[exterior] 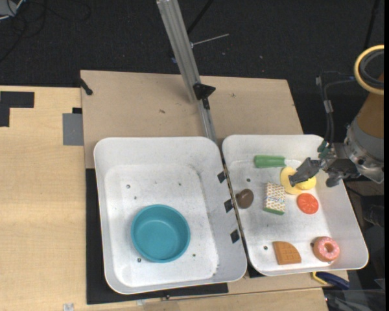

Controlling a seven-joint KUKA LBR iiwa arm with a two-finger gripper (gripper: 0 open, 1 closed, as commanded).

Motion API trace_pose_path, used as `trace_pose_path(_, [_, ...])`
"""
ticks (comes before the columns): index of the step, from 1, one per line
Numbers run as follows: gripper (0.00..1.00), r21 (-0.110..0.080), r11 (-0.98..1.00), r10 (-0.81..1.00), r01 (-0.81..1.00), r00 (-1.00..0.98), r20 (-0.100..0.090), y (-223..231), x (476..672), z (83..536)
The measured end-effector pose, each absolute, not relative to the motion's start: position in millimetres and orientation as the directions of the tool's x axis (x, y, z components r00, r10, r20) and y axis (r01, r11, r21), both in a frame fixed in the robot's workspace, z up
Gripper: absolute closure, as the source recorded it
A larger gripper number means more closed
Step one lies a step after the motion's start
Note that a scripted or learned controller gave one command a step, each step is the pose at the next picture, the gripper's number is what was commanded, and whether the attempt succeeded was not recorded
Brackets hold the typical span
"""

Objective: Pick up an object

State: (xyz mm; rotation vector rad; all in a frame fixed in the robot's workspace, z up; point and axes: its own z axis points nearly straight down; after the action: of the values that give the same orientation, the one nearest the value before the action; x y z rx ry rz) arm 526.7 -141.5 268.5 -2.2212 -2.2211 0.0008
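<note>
Yellow toy (297, 180) sits in right bin (350, 238), near top right. Hand (316, 169) spread open right over it, nothing gripped, probably lined up for grab. Red ball (307, 203) just beside.

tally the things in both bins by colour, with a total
teal: 1, bowl in the left bin
green: 1, long piece
yellow: 1, piece under the gripper
brown: 1, round piece
patterned: 1, block
red: 1, round piece
orange: 1, wedge
pink: 1, donut
total: 8
</note>
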Motion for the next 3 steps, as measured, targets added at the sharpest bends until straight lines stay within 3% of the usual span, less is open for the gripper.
trace_pose_path(3, [0.00,-0.005,0.001,1.000,1.000,-0.001,0.001,-124,516.4,107])
